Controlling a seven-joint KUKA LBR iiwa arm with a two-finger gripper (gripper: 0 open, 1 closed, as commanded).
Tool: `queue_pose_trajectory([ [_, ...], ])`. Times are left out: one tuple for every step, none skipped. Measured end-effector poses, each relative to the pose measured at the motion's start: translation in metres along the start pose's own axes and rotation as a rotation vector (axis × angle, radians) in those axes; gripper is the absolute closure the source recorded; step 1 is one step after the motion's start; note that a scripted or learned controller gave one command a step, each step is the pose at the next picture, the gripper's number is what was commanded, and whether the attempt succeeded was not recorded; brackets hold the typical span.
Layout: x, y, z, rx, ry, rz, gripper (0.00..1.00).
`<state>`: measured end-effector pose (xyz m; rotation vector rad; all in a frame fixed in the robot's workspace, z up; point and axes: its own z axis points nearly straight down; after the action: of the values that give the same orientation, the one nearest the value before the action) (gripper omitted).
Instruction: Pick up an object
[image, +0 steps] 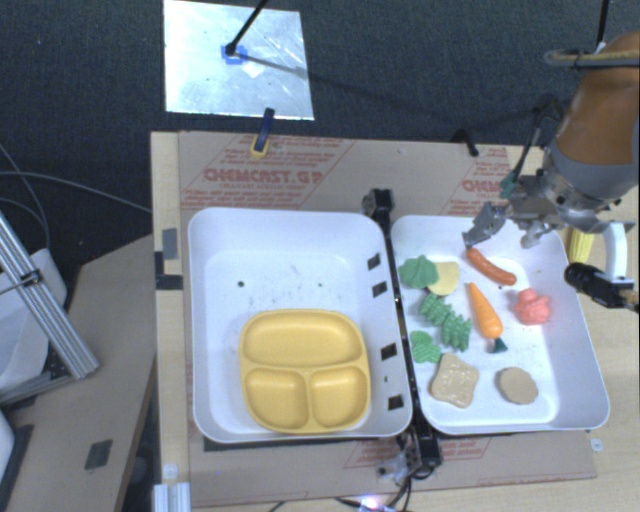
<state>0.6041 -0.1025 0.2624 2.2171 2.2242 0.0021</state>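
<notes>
Two shallow white bins are sitting side by side on the worktop (300, 170), which is showing a cardboard sheet with red lettering under them. The left bin (215, 260) is holding a yellow divided tray (304, 368), lying toward the near edge, with one long compartment at the back and two smaller ones in front.

The right bin (575, 385) is holding a scatter of toy food. A sausage (491, 267) is lying at the far end, slanting down to the right. Left of it, a green leafy piece (418, 271) is touching a pale yellow piece (444, 277). Below these a second green leafy piece (445, 322) is running down the middle, and a carrot (485, 314) is lying just beside it on the right, its tip pointing up and its green stub at the bottom. A small green piece (425, 348) is sitting near the bin's left wall. A pink piece (533, 306) is resting toward the right wall, well apart from the carrot. At the near end a slice of toast (455, 381) and a round tan cookie (518, 385) are lying near each other without touching.

The arm is reaching in from the right, its orange band (603, 105) showing above the grey wrist. The end effector (510, 228) is hanging over the far end of the right bin, just above the sausage. Its two fingers are standing wide apart, one finger (483, 226) on the left and the other on the right, with nothing between them.
</notes>
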Motion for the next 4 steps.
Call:
queue_pose_trajectory([
  [-0.022, -0.022, 0.182, -0.001, 0.001, 0.006, 0.00],
  [-0.021, -0.018, 0.163, -0.013, 0.000, 0.003, 1.00],
  [0.012, -0.042, 0.179, 0.004, 0.001, -0.001, 1.00],
  [0.020, -0.028, 0.178, -0.001, 0.000, -0.001, 1.00],
])
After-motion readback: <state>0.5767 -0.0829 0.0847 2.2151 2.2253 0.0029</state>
